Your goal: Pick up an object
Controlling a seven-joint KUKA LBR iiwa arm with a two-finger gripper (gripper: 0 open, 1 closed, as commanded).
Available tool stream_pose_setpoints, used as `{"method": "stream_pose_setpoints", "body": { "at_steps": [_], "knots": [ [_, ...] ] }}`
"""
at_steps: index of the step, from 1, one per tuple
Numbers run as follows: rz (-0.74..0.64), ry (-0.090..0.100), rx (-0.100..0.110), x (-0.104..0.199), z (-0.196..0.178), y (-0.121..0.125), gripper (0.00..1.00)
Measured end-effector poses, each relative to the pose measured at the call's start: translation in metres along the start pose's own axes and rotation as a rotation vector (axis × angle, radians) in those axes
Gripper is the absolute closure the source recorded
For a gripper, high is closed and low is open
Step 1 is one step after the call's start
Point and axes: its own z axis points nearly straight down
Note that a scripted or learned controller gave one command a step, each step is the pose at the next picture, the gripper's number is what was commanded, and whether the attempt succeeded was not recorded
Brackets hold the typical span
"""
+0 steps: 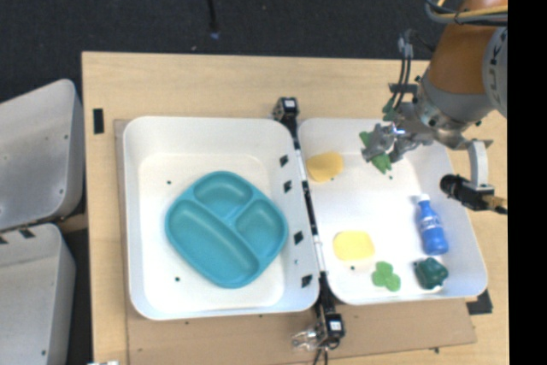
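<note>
The arm hangs over the right bin, ready to pick something.

The gripper (380, 147) sits near the far edge of the right bin (402, 278), just past the round yellow piece (325, 167) — I cannot tell if it grips anything or is loose. Something green shows by its tip. A good thing to pick is the blue bottle (431, 226), near the bin's right wall. It lies flat, its long side running from far to near, white cap at the far end. To do this well, I think the gripper should come straight down over the bottle's middle and squeeze across the thin side — not along it.
</note>
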Motion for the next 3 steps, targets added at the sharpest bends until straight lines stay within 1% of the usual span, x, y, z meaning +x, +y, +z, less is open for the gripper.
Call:
{"method": "stream_pose_setpoints", "body": {
  "at_steps": [1, 2, 3],
  "knots": [
    [-0.002, -0.001, 0.000, 0.047, -0.001, -0.014, 1.00],
    [-0.002, 0.000, -0.001, 0.091, 0.004, -0.013, 1.00],
    [-0.005, 0.001, 0.001, 0.142, 0.008, -0.016, 1.00]
  ]
}}
